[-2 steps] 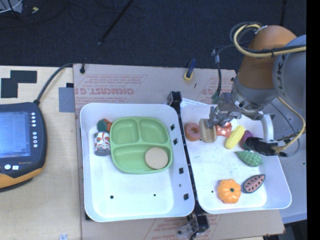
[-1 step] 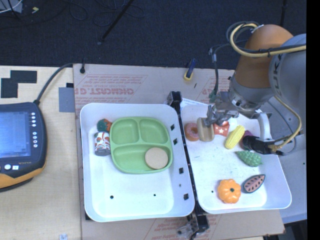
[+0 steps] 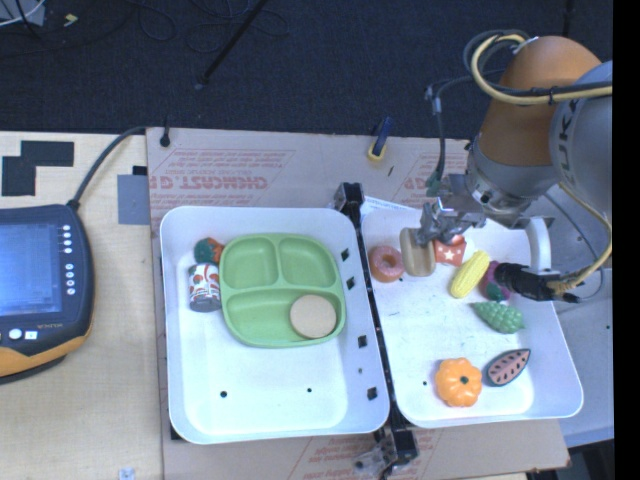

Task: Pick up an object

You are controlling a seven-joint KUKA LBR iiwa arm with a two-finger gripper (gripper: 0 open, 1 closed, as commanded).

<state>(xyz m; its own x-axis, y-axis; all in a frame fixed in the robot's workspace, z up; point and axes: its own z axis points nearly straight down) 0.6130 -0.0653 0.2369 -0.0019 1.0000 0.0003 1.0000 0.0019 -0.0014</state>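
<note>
The gripper (image 3: 437, 230) hangs low over the far part of the right bin (image 3: 560, 393), at the end of the grey arm (image 3: 590, 158) that leans in from the right with its orange band (image 3: 540, 73) high above the wrist and cables looping around it. How its fingers are set cannot be told from this slanted view, since the wrist body covers them. Directly beneath the gripper, touching or nearly touching it, stands a tan cylindrical piece (image 3: 417, 251); whether it is gripped cannot be told. Just left of that piece lies a pink doughnut (image 3: 386, 263), close to the black divider (image 3: 362, 298) between the bins. Just right of the gripper sits a red item (image 3: 451, 252), partly hidden, and beside it a yellow corn cob (image 3: 469, 274) lying at a slant. Further right of the gripper are a dark purple item (image 3: 497, 280) and a green bumpy vegetable (image 3: 499, 316). Toward the near side, well apart from the gripper, rest an orange pumpkin (image 3: 459, 382) and a watermelon slice (image 3: 507, 367). Well left of the gripper, the left bin (image 3: 260, 408) holds a green divided plate (image 3: 275, 288) carrying a tan round cookie (image 3: 314, 316), with a small can (image 3: 204, 286) beside it.
</note>
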